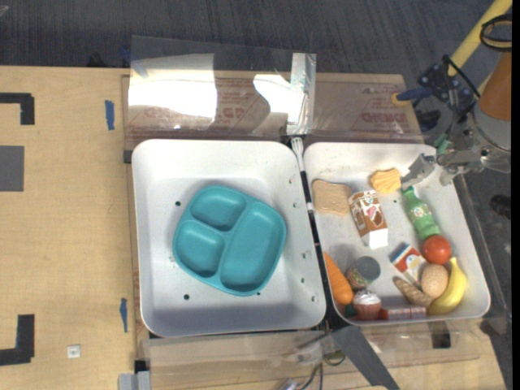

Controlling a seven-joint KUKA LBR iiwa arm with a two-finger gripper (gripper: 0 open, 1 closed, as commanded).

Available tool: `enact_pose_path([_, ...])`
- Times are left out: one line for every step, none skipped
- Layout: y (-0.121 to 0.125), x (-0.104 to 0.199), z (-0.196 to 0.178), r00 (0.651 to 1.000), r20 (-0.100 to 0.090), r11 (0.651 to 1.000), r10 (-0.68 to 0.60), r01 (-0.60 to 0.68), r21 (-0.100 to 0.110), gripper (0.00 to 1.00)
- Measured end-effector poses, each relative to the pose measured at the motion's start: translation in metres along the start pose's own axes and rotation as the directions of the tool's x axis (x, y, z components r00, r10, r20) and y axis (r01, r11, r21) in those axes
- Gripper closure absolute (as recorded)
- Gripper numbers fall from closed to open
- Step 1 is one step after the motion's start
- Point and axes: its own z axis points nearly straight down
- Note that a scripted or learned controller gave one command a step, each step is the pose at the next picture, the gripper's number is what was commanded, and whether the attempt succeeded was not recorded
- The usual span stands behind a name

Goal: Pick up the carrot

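Gripper (428, 169) sits at the far right corner of the right bin (478, 254), up over the rim, nothing between its fingers that we can see; we cannot tell how far apart they stand.

Near edge first. We see the carrot (337, 277) lying along the right bin's left wall, close to the near left corner, tip pointing away from us. Just beside it a small red-capped jar (367, 305) touches the near wall, and a dark round disc (366, 267) sits right of the carrot. Toward the near right corner: a banana (453, 288) curled against the right wall, an egg-like brown ball (434, 279), a tomato (437, 249), a small red-and-white carton (406, 258). That corner is packed tight.

Mid bin: a brown-and-white packet (368, 215), a green bottle (419, 214) near the right wall. Farther back, a bread slice (329, 197) by the left wall and an orange-yellow piece (385, 179) near the far edge.

We note little open floor around the carrot, only a strip above it toward the bread.

Left bin (154, 242) holds a teal divided plate (229, 238) in its middle, with bare white floor along all four edges.
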Motion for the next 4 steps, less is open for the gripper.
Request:
enact_pose_path([0.058,-0.005,0.032,0.956,0.0,0.956,0.292,-0.292,0.001,0.0])
enact_pose_path([0.027,0.041,0.091,0.992,0.0,0.992,0.125,-0.125,-0.002,0.0])
enact_pose_path([0.058,0.017,0.099,0.996,0.0,0.996,0.089,-0.089,0.001,0.0])
enact_pose_path([-0.006,-0.011,0.095,0.999,-0.008,0.999,0.042,-0.042,-0.006,0.0])
